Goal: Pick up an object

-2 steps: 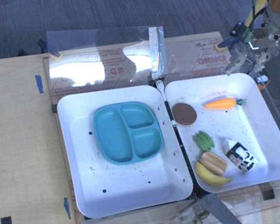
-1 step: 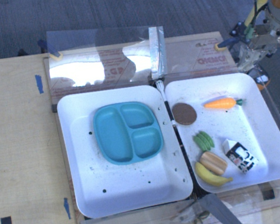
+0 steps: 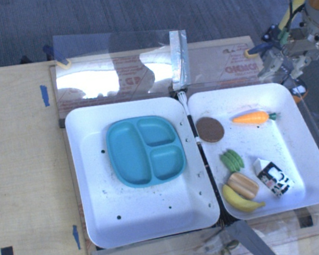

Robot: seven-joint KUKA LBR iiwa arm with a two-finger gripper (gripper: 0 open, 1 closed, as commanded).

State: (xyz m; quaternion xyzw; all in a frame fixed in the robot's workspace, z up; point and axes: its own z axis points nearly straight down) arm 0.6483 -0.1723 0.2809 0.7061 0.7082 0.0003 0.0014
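The carrot [image 3: 251, 118] looks light, stiff and smooth; I'd pinch it across its middle. Whether the hand [image 3: 284, 66] is open, I cannot tell.

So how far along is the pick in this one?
Nothing looks done yet. The hand sits outside the right bin, past its top right corner, with nothing visibly in it. The carrot, brown disc, banana and small carton all lie in the bin. Approach, grasp and lift remain.
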